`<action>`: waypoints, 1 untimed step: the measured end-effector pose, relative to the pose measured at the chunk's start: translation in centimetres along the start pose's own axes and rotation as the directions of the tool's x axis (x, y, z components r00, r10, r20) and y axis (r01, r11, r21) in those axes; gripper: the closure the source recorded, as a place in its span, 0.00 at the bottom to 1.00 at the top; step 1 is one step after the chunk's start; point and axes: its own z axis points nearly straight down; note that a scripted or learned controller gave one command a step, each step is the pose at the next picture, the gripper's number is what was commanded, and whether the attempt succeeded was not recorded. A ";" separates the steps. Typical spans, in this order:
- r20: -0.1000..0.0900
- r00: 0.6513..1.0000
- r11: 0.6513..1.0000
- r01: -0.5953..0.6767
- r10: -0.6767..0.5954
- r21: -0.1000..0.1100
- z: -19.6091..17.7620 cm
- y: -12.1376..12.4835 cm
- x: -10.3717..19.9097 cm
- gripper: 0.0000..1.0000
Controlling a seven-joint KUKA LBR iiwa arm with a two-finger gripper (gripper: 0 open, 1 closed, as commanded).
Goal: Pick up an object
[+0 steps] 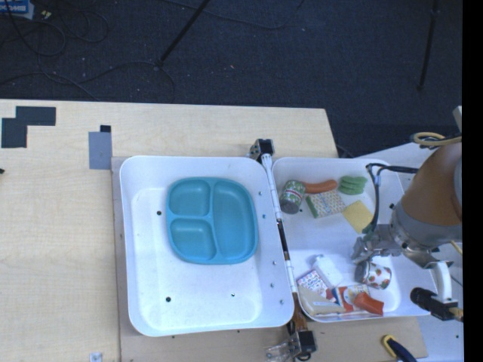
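Even, bright overhead light; white bins [143,308] near glare, far floor [226,44] dim, everything slightly soft, shadows faint.

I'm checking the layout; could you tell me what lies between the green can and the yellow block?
In the camera view, a patterned packet lies between the green can and the yellow block.

I can read no word, number or brand anywhere from here. The small packet [312,282] in my right bin carries purple and white print, too small and blurred to make out. The patterned card [326,203] near the can [291,195] shows only specks of colour. A blue-and-white label [15,0] at the top left corner stays illegible too.
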 end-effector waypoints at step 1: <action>0.000 1.000 1.000 0.000 0.000 0.000 0.0 0.0 0.0 0.00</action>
